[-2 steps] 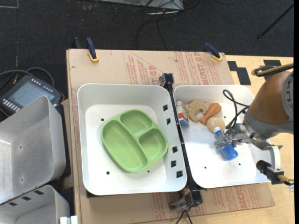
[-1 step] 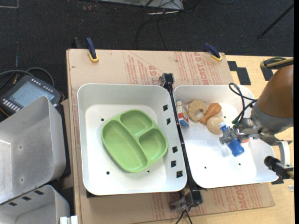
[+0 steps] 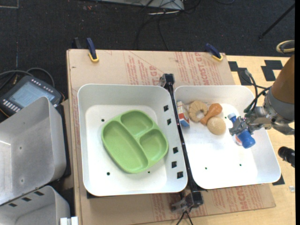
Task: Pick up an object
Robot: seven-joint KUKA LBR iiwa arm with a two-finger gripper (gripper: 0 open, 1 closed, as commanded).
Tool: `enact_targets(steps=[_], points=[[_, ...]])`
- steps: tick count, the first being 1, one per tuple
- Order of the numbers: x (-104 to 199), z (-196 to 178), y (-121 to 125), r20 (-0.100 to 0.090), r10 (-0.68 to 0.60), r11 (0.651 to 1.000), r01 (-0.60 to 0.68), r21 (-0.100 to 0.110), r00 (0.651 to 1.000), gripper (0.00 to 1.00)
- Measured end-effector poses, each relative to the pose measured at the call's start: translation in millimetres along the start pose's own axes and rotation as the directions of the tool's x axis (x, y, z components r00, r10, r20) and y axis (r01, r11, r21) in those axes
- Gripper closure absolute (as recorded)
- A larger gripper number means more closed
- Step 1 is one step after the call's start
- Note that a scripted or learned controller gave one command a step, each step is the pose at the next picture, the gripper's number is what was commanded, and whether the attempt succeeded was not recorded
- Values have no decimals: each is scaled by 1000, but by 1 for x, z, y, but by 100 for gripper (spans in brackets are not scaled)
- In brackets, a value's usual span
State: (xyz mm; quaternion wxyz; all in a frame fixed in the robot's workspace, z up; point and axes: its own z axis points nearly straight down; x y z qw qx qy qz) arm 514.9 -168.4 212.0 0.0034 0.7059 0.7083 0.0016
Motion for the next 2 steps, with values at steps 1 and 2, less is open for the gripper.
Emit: enact_targets(steps=[1,2], points=[[0,-53,2,0,0,1000,0,1,1000,100],[59,-41,17,-4,-5,1000,5,7,1000,100]])
